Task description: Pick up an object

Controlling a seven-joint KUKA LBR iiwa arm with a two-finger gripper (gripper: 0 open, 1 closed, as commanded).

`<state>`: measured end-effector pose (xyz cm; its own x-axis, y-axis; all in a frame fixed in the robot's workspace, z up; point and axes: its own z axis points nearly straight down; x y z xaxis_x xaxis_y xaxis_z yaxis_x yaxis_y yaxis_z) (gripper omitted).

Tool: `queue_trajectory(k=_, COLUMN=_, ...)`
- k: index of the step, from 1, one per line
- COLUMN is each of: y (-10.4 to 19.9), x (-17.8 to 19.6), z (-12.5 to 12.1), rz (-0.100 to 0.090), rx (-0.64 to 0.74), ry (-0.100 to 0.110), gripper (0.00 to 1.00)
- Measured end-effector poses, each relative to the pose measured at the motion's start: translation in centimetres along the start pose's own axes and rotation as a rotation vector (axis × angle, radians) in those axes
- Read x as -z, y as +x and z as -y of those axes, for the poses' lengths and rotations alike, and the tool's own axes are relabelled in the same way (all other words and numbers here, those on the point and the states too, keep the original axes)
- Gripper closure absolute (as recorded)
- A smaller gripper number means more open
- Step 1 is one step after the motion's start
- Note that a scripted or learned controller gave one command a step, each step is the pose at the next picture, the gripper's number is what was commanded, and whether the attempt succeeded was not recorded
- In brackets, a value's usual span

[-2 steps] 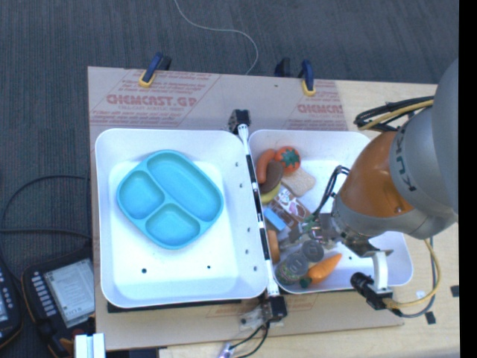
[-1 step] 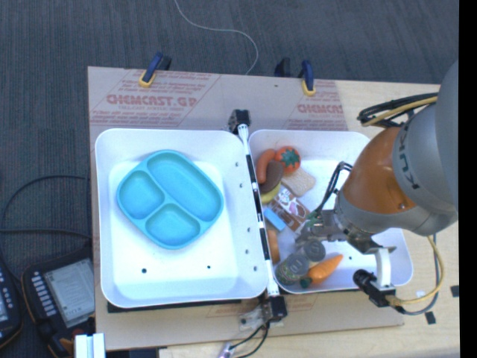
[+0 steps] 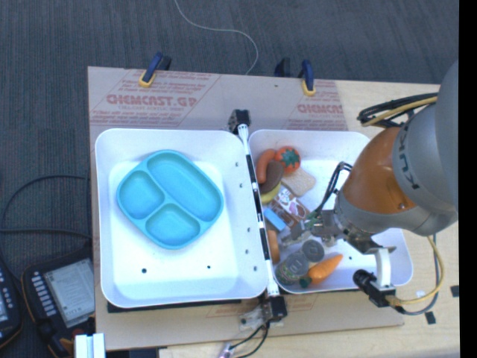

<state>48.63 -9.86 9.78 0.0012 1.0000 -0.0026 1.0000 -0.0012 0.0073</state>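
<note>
The arm [image 3: 406,174], grey with an orange band, lies nearest the camera and enters from the right, its wrist bent down over the right bin [image 3: 402,267]. The table [image 3: 216,88], a brown board printed with red lettering, carries both white bins side by side, held at its far edge by blue-and-yellow clamps [image 3: 153,67]. The left bin [image 3: 119,274] holds a blue divided plate [image 3: 170,198] with three compartments, lying toward the bin's far left. The right bin holds a crowded heap of small objects along its left wall: a tomato-like red toy [image 3: 287,156] at the far end, a tan slice [image 3: 299,182] just beside it, a grey round can [image 3: 293,267] and an orange carrot [image 3: 325,268] at the near end. The pincer [image 3: 307,226] sits low over the middle of this heap; whether it is wide, narrow or holding anything cannot be told.
</note>
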Motion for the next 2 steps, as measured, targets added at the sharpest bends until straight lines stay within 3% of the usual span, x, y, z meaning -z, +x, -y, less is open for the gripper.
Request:
queue_trajectory(k=1, y=0.01, x=0.94, z=-0.03, rz=0.000, rx=0.000, ry=0.001, gripper=1.00)
queue_trajectory(k=2, y=0.02, x=0.94, z=-0.03, rz=-0.001, rx=0.000, ry=0.001, gripper=0.00)
